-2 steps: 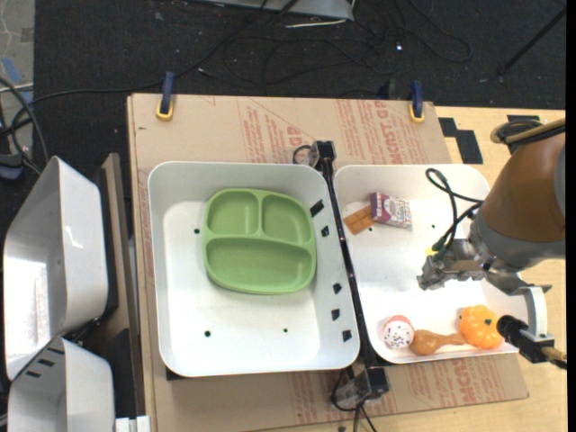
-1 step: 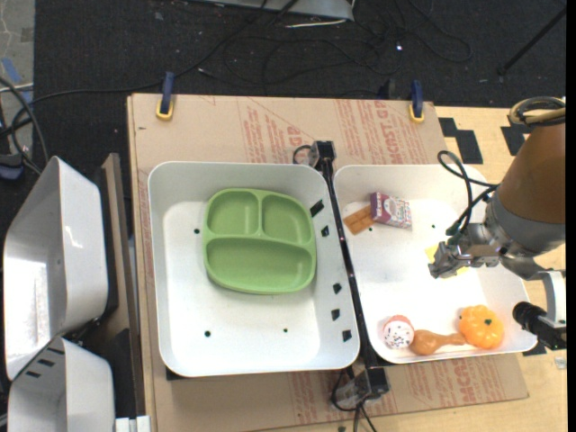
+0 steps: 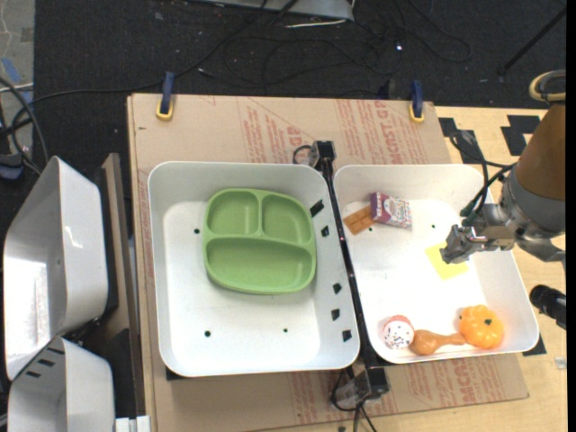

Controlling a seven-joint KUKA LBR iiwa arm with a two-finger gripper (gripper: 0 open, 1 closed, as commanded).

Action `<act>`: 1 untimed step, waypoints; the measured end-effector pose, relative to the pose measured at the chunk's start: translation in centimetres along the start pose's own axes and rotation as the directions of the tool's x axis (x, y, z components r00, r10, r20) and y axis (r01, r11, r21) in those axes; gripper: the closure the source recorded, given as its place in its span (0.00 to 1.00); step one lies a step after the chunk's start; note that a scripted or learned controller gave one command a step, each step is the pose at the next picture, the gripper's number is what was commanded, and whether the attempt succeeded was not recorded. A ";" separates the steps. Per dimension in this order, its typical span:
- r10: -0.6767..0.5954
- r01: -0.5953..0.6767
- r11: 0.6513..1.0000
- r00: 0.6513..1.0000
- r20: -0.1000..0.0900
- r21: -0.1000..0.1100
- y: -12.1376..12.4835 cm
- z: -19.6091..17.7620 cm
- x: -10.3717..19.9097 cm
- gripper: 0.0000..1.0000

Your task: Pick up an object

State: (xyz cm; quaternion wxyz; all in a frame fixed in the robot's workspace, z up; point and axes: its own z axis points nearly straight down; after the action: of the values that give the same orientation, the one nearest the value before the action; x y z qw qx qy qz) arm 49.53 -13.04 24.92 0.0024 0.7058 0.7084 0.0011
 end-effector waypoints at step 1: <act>-0.005 0.005 1.000 1.000 -0.004 0.006 -0.3 0.0 5.7 1.00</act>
State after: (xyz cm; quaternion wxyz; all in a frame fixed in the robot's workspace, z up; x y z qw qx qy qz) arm 49.21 -7.30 24.92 -0.0010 0.7040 0.7102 0.0004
